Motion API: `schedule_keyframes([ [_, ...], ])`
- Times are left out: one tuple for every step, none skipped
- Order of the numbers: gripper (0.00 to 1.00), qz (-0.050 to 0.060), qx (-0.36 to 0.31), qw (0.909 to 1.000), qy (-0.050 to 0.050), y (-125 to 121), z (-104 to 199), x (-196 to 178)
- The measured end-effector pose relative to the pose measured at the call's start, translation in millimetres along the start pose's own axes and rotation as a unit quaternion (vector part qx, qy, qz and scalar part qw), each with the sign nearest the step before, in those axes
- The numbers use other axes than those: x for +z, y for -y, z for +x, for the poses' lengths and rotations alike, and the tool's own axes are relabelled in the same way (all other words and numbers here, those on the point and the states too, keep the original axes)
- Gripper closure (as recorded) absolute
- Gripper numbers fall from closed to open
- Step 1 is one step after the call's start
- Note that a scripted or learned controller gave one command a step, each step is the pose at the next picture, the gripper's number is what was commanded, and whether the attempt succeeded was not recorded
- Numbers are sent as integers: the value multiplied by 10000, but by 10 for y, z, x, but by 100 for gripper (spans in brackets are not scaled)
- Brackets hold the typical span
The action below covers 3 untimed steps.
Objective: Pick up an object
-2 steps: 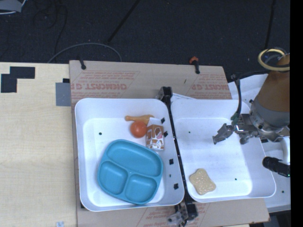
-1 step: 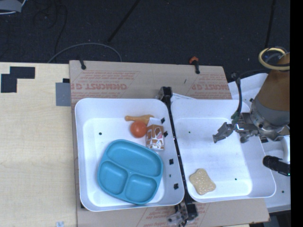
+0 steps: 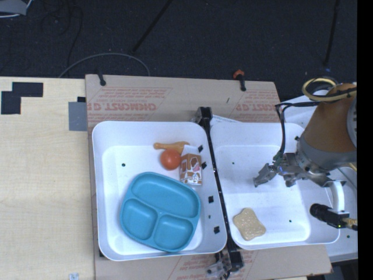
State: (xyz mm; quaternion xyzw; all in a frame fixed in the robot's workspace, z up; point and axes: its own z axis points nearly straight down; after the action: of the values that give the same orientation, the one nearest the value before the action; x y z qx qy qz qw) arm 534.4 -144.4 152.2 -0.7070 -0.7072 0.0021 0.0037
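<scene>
Fingers spread wide and holding nothing, the gripper [image 3: 274, 175] hangs over the middle of the right bin [image 3: 233, 139], likely lining up a grab. Its nearest candidate, a tan biscuit-like piece [image 3: 249, 224] (exact kind unclear), lies apart near the bin's front edge, towards the front-left corner.

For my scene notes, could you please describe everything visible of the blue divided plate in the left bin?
The blue divided plate, seemingly plastic, is a rounded rectangle with three compartments: one large and two smaller. It lies face up and turned at an angle on the floor of the left white bin, toward its front. Nothing sits in its compartments. A small patterned carton stands at its upper right edge; whether they touch is unclear.
</scene>
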Motion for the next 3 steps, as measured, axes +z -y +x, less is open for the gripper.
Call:
schedule_keyframes([
  [0, -12, 2, 10000, 2, 11, -51, 615],
  [0, -17, 18, 10000, 0, 18, -55, 650],
  [100, -19, 39, 10000, 1, 17, -64, 539],
])
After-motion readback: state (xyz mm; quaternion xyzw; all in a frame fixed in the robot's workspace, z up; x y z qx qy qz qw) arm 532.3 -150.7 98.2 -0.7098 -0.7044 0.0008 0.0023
